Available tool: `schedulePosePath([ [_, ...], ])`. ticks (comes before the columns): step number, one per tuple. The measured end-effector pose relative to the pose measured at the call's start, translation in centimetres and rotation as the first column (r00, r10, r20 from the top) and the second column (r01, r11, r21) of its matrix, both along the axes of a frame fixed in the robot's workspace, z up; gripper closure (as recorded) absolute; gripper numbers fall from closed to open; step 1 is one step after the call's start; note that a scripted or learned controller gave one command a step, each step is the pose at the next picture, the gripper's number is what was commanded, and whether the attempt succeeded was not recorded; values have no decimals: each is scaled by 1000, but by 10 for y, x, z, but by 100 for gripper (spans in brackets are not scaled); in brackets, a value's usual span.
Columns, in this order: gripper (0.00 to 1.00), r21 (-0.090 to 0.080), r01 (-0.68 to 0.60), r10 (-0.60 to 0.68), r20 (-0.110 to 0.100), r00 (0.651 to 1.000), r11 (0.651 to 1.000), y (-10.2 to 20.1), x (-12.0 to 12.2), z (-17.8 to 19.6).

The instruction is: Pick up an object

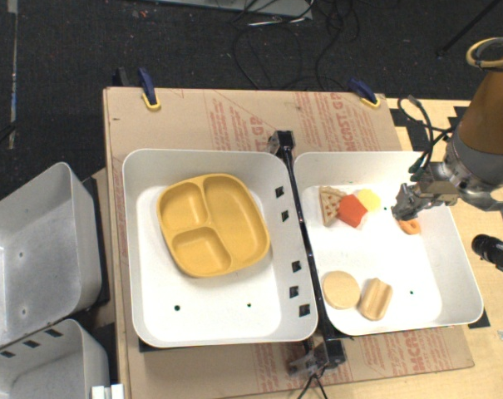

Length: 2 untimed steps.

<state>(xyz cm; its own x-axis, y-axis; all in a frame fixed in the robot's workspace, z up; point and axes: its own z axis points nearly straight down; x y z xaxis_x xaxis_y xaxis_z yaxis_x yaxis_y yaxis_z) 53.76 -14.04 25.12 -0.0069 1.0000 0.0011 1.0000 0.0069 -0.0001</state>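
**Gripper low over an orange piece in the right bin**

We look down at two shallow white bins side by side. We take the right bin (451,302) as our landmark. The arm (488,131), grey with an orange band, reaches over its right wall, and the gripper (407,209) sits low near its upper right area, right above a small orange piece (411,226) lying on the bin floor. We cannot tell how far the claw is parted, nor whether it grips anything; the orange piece shows just below it, partly covered.

Toward the bin's upper left lie a tan cracker-like wedge (328,204), a red block (352,211) and a yellow block (368,199), all close together. Near the lower middle rest a round tan cookie (341,289) and, just beside it, a bread roll (375,298). Left of this bin, the other bin holds a yellow divided plate (212,224).

We judge the step to be the grasp attempt on the orange piece. The next move likely calls for closing firmly on it and lifting straight up, then checking that it comes away from the floor.
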Motion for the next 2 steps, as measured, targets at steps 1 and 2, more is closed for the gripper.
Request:
schedulePosePath([
  [1, 100, 0, -2, 2, 1, 1000, 1000, 57, 18, -3],
  [2, 100, -1, 0, 0, -2, 1000, 1000, 113, 25, -18],
])
